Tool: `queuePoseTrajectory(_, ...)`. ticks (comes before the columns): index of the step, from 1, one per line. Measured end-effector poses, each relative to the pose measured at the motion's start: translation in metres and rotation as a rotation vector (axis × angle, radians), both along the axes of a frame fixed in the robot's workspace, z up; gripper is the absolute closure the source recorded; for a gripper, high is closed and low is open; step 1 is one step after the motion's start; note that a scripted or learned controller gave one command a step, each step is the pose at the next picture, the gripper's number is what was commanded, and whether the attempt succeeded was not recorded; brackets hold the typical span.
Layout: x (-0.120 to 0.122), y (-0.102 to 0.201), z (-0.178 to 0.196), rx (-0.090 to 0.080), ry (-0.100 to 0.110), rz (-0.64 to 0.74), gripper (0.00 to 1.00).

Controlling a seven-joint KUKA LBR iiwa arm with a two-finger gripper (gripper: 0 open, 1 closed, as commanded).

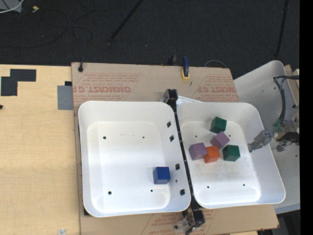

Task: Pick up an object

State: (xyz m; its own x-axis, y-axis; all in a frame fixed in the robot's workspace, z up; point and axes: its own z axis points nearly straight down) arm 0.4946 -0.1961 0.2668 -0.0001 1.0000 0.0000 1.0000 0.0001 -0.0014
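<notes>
Gripper sits at the right bin's right rim, nothing in it; can't tell jaw state. Nearest is a green cube; blue cube sits in the left bin.

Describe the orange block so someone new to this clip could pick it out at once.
Look in the right bin, where five blocks cluster near the middle. The orange block sits at the cluster's lower edge, touching a purple block on its left, with a green block just right. It is the only orange one.
</notes>
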Motion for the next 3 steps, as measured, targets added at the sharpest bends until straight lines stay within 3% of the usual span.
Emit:
queuePoseTrajectory(1, 0.042, 0.035, -0.156, -0.004, -0.021, -0.001, 0.0)
queuePoseTrajectory(2, 0.09, 0.041, -0.162, -0.009, -0.032, -0.004, 0.0)
queuePoseTrajectory(3, 0.091, 0.042, -0.151, -0.001, -0.027, -0.001, 1.0)
